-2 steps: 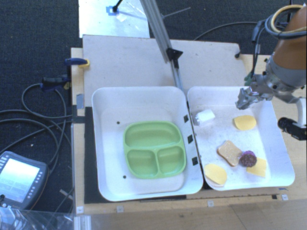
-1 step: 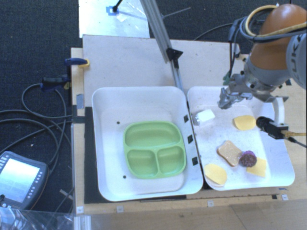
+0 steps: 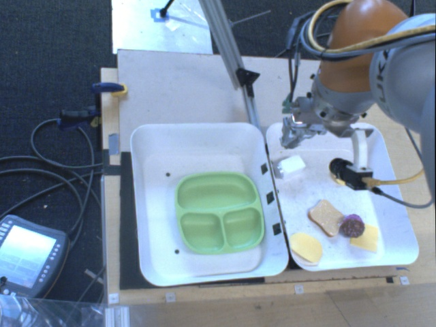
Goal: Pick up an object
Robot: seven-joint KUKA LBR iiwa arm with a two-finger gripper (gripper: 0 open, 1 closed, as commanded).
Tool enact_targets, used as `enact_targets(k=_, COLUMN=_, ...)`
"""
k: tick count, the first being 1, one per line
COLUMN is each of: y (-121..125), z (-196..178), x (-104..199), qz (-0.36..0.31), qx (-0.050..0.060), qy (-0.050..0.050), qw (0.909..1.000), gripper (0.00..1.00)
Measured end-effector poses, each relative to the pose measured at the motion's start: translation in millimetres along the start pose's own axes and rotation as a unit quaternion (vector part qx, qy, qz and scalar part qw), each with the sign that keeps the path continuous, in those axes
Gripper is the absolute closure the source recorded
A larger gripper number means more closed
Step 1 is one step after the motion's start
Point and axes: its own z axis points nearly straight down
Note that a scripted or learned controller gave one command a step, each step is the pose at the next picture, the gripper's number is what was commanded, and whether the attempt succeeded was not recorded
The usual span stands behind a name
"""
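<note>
My gripper (image 3: 291,136) hangs over the far left part of the right bin (image 3: 402,245), just above a small white block (image 3: 291,165). Nothing shows between its fingers. Nearer the front of the same bin lie a toast slice (image 3: 325,216), a dark purple round piece (image 3: 352,225), a yellow cheese square (image 3: 367,239) and a round yellow chip (image 3: 306,247).
The left bin (image 3: 150,155) holds a green divided plate (image 3: 219,212). A slanted grey pole (image 3: 225,36) crosses above the bins' far edge. Cables and a teach pendant (image 3: 27,251) lie off the bench to the left.
</note>
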Motion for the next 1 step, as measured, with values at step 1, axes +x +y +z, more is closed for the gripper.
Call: enact_targets(k=1, y=4.6, z=10.9, x=46.0, qz=0.001, qx=0.001, qy=0.0, qw=1.0, gripper=1.0)
